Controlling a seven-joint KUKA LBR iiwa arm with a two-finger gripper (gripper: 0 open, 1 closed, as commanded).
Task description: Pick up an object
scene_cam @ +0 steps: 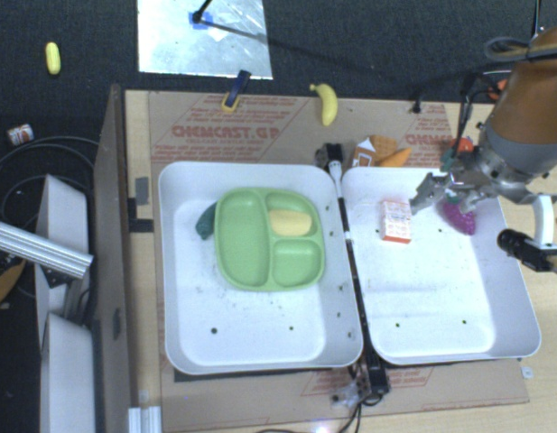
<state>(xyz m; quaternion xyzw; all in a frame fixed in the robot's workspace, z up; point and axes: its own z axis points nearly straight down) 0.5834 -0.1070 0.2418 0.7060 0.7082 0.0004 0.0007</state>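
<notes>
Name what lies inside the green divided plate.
A yellow item fills one compartment of the green divided plate. A dark green thing pokes from its left rim; its remainder is covered.

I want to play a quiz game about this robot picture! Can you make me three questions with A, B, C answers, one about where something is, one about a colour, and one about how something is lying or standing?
1. Where is the green divided plate?
A. in the left bin
B. in the right bin
C. on the floor

2. What colour is the thing beside the gripper?
A. blue
B. purple
C. black

3. How is the small red and white box placed?
A. lying on the bin floor
B. lifted in the air
C. on the green plate

Answers:
1 A: the plate rests in the left bin, with a yellow item in one compartment.
2 B: the purple object lies in the right bin close to the gripper.
3 A: the box lies flat on the right bin's floor, apart from the gripper.
</notes>
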